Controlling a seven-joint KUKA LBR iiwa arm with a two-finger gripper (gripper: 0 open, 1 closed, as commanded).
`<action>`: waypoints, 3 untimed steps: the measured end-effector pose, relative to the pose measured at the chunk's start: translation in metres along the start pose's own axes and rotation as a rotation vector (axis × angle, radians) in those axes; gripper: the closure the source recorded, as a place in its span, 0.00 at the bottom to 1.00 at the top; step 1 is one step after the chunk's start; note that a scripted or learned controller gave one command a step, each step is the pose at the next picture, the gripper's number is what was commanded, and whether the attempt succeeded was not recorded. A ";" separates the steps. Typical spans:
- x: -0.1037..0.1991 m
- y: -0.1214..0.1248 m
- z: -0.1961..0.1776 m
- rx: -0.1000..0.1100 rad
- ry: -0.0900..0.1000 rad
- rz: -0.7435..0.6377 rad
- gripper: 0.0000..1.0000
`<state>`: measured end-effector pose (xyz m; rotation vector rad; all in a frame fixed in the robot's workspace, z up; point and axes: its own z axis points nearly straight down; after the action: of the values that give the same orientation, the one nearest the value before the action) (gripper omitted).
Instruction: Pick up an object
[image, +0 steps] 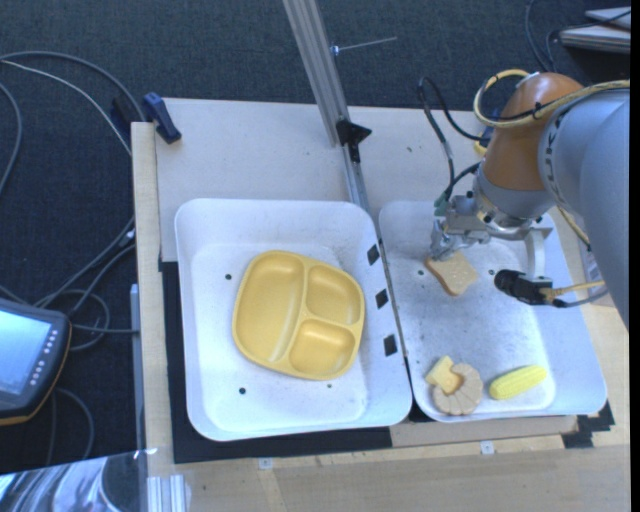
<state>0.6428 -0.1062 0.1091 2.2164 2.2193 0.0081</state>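
- The grey arm (585, 135) comes in from the right, its orange band above the wrist, and bends down over the far part of the right bin (480, 330).
- The hand (446, 243) hangs low in that bin, near its far left corner and close to the wall shared with the left bin (200, 300).
- A tan bread slice (454, 274) sits directly below the hand, tilted, with its upper edge up against the tip of the hand.
- From this slanted view I cannot tell how far the hand is open, nor whether it has hold of the bread slice or merely touches it.
- At the near edge of the right bin lies a yellow corn cob (518, 380), well apart from the hand.
- Just left of the corn cob is a round biscuit (461, 399), with a small yellow chunk (441, 374) resting against its top.
- The left bin holds a yellow tray (298, 314) with three compartments, lying flat near its middle.
- Both bins rest on the pale table (250, 150); a blue clamp (161, 116) grips its far left corner.
- A metal post (318, 70) rises from the far side of the table between the two bins.
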 end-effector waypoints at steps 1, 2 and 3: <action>0.008 0.008 -0.050 0.001 0.000 -0.001 1.00; 0.003 0.017 -0.099 0.000 -0.001 0.000 1.00; 0.004 0.019 -0.148 -0.001 -0.001 0.000 1.00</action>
<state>0.6607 -0.1026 0.2574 2.2153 2.2187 0.0078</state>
